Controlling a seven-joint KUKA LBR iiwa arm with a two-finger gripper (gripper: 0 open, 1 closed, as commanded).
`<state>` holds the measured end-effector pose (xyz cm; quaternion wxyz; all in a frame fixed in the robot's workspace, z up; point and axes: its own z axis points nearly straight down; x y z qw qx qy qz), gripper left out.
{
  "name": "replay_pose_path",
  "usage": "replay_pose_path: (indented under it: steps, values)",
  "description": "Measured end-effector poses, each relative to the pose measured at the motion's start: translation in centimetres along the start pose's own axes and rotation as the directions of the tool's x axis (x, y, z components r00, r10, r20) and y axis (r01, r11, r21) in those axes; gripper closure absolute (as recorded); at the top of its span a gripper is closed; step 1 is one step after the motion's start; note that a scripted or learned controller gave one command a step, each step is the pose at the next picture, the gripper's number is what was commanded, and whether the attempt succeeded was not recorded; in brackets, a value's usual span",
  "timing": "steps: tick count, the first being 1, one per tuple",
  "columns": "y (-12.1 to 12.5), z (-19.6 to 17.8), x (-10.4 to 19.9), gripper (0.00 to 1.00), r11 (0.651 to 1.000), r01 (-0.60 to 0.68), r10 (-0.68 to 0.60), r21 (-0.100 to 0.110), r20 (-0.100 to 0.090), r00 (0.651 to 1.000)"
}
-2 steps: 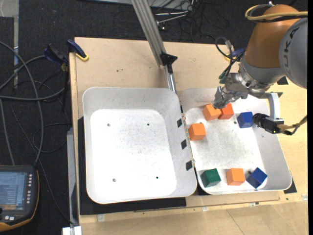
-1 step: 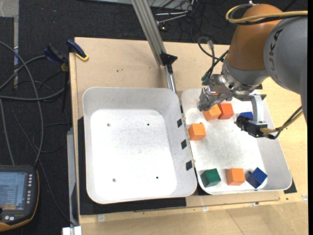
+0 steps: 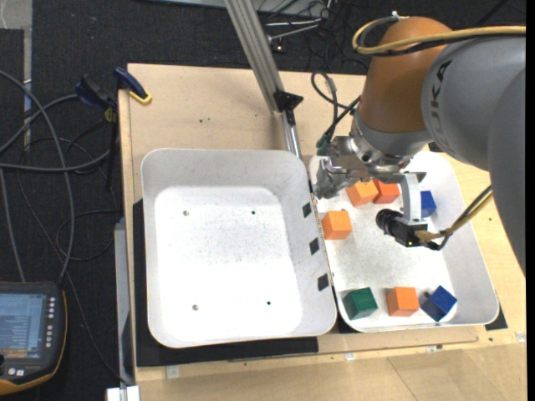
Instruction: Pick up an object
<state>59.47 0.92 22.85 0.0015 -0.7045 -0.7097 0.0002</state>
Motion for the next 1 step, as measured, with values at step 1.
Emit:
replay_pose_path:
  steps: [1]
  values:
    - [-1.02,-0.88,4.59,1.0,1.0,0.001,-0.001,-0.002,0.0,1.0]
